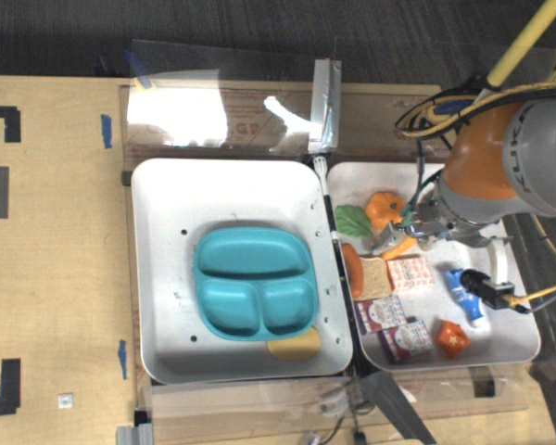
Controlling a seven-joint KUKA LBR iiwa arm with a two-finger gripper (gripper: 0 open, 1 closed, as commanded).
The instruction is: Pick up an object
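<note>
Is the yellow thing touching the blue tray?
Apart. The camera view shows a strip of white bin floor between the yellow piece and the teal tray edge above it.

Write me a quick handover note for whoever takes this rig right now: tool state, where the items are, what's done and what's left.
Tool: low in the right bin, at its upper left, beside the orange fruit and green leaf. Whether it grips anything cannot be told from this view.
Right bin also holds a sausage-like piece, a cracker, small packets, a red item and a blue item.
Left bin: teal divided tray and a yellow piece at its near edge.
Done: tool is down among the items. Left: confirm a grasp, then lift.
</note>
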